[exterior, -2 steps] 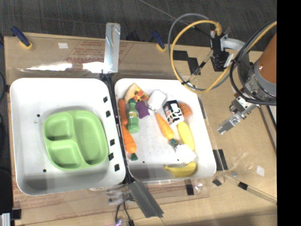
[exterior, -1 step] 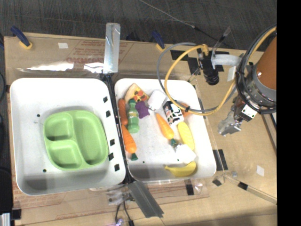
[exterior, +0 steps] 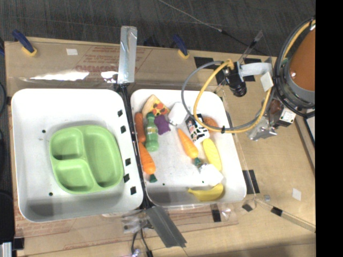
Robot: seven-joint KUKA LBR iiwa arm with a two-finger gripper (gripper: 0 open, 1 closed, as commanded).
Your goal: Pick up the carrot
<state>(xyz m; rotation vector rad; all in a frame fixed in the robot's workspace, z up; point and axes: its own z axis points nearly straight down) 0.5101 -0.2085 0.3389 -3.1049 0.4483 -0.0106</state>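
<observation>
gripper (exterior: 266, 128): state cannot tell, right of bins | carrots: 2 (exterior: 187, 142) (exterior: 147, 161) | bananas: 1 (exterior: 206, 193) | green plate: 1 (exterior: 86, 158)

— Where does the camera sit?

— Fixed above the surface (exterior: 64, 58), looking down at a slant, far enough back to take in both white bins whole: the left bin (exterior: 27, 143) and the right bin (exterior: 230, 143) side by side.

— And the arm (exterior: 300, 63)?

— It comes in at the picture's right edge, cut off by the frame. There is one view.
</observation>
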